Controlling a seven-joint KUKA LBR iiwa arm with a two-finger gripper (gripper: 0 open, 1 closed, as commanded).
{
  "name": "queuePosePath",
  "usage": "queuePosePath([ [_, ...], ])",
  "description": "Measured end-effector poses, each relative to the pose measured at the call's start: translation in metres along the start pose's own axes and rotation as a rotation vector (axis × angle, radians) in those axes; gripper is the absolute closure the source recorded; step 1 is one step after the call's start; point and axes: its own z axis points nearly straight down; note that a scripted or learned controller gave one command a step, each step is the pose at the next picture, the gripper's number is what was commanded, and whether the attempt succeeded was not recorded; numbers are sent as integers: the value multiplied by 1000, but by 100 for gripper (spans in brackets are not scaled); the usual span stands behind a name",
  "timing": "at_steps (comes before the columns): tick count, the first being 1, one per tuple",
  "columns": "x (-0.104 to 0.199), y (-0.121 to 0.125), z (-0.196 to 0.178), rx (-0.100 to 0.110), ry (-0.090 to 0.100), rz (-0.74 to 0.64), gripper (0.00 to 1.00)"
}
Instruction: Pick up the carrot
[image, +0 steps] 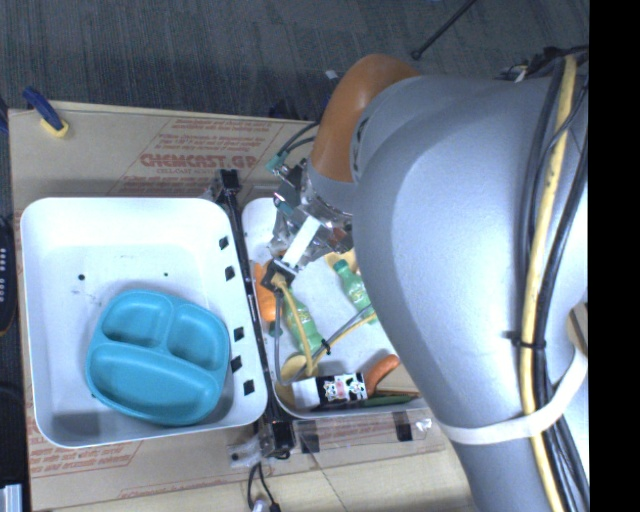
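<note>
While the gripper (283, 262) hangs over the right bin (258, 215), its state unclear, the carrot (266, 296) lies against that bin's left wall; descend squarely, avoiding the green bottle (300, 325).

One fixed camera looks down at a slant on the bench (200, 145) from fairly close. The left bin (60, 230) lies toward 9 o'clock; the arm (450, 250) enters from 3 o'clock, near the lens, covering much of the right bin (262, 215).
</note>
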Motion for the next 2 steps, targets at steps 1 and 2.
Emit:
queuePosePath([
  [1,-3,1,1,3,-2,5,0],
  [2,-28,37,-110,-7,2,-9,0],
])
